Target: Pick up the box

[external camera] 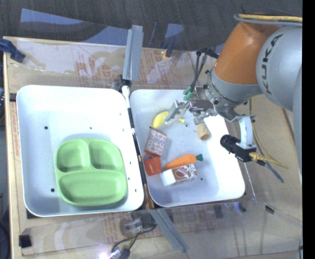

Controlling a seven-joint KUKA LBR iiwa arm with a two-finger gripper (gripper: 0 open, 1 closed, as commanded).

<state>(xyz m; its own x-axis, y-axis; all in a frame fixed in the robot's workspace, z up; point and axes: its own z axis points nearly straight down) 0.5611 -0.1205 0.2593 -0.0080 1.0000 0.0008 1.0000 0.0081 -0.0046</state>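
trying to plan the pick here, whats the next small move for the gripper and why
Probably shift the gripper down-left in the camera view, toward the patterned box. The gripper sits near the upper part of the right bin, over the yellow item, and nothing shows between its fingers. The box lies apart from it by the bin's left wall, with a red block just below.

Grey arm (265, 53) from the right, tool (176, 112) low.

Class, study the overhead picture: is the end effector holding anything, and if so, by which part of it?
Nothing is seen held. The end effector hovers over the right bin, beside the yellow piece. The small box lies apart from it, untouched.
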